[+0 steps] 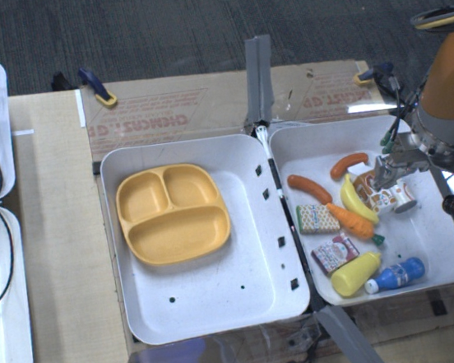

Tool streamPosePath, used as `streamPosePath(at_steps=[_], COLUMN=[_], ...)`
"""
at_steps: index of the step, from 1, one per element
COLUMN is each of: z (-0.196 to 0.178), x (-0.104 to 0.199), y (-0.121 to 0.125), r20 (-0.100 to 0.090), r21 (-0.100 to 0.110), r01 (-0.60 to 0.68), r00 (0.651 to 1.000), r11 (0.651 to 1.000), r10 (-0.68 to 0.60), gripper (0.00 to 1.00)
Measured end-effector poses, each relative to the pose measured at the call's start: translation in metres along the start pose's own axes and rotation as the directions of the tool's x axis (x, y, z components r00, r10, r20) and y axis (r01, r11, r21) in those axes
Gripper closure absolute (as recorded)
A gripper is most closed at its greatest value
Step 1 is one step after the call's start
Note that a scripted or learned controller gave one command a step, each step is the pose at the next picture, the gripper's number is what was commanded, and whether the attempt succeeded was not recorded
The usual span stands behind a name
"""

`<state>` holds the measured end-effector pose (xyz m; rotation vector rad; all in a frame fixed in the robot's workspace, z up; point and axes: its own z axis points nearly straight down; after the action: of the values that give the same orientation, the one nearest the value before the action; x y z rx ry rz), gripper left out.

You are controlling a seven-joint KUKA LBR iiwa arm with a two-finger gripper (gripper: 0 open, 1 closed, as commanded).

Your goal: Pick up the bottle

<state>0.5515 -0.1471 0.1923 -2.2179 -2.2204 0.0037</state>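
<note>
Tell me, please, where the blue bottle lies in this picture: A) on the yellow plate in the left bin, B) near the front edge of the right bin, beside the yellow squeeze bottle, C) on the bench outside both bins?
B: the blue bottle lies on its side near the front edge of the right bin, right beside the yellow squeeze bottle.

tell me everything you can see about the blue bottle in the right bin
The small blue plastic bottle lies on its side near the front edge of the right white bin, its white cap pointing left toward the yellow squeeze bottle, which it touches or nearly touches. It carries a pale label band around its middle. It looks intact and closed. The gripper is farther back in the bin, apart from it.
</note>
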Motion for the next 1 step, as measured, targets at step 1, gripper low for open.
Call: streamPosePath(at_steps=[1], z=[0.0461], x=[-0.0510], y=[-0.0536], r20=[-0.001], r21=[0.001], r01=[-0.275], r00=[0.961], r11=[0.961], r10=[0.275], gripper=[0.00])
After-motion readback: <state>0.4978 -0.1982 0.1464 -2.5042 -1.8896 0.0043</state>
